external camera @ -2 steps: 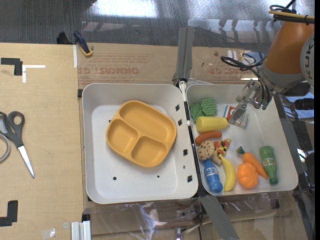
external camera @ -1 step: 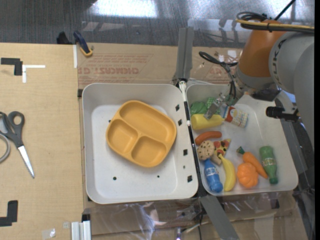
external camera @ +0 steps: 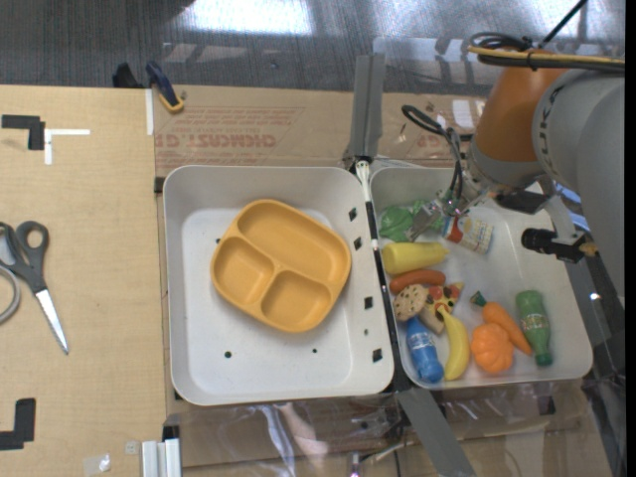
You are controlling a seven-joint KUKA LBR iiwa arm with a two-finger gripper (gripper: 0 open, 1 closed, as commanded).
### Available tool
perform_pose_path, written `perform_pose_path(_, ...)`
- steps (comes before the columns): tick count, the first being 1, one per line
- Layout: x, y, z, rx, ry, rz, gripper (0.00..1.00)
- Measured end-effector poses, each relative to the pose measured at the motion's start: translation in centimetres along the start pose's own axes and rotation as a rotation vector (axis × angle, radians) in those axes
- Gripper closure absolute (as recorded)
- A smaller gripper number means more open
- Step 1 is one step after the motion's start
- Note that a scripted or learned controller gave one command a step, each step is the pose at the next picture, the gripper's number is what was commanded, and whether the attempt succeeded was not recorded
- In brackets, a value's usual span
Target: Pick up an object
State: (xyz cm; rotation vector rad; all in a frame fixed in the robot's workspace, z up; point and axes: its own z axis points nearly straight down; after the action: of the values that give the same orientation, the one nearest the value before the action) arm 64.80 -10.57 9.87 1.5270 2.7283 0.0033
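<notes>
My gripper (external camera: pixel 438 213) hangs low over the back left part of the right bin (external camera: pixel 571 366), under the orange-banded wrist (external camera: pixel 512 117). It sits right beside a green toy (external camera: pixel 397 221) and a small white bottle with a red cap (external camera: pixel 473 234); I cannot see whether it touches either. In front of them lie a yellow toy (external camera: pixel 415 256), a sausage (external camera: pixel 417 279), a blue bottle (external camera: pixel 422 352), a banana (external camera: pixel 456 341), an orange pumpkin (external camera: pixel 491 349), a carrot (external camera: pixel 505 326) and a green bottle (external camera: pixel 534 326).
The left bin (external camera: pixel 189 366) holds a yellow divided plate (external camera: pixel 281 264). Scissors (external camera: pixel 38 281) lie on the bench at the far left. A clip (external camera: pixel 165 88) sits behind the left bin. A divider (external camera: pixel 370 256) separates the bins.
</notes>
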Motion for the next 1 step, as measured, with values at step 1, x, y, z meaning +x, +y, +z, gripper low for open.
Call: perform_pose_path(1,-0.64,0.63,0.55,0.007,0.008,0.017,0.00)
